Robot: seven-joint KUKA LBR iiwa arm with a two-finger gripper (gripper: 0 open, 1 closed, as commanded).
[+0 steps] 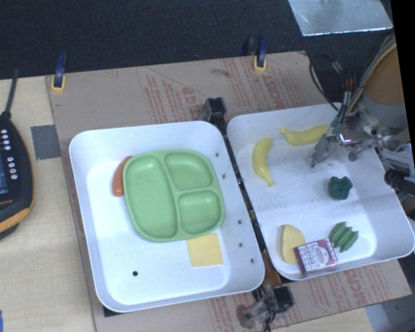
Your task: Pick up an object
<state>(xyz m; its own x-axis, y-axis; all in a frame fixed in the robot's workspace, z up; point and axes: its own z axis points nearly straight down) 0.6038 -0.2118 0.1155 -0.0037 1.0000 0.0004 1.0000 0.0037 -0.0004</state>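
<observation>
The pincer (334,147) is seen splayed, grasping nothing; the yellow pepper (305,135) just beside it could be nudged away.

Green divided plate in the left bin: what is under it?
An orange, rounded object pokes out from beneath the left edge of the green three-compartment plastic plate. The plate covers the rest of it, so what it is cannot be told.

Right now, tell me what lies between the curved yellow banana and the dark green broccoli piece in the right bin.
In the camera view, only bare white bin floor separates the banana from the broccoli piece.
</observation>
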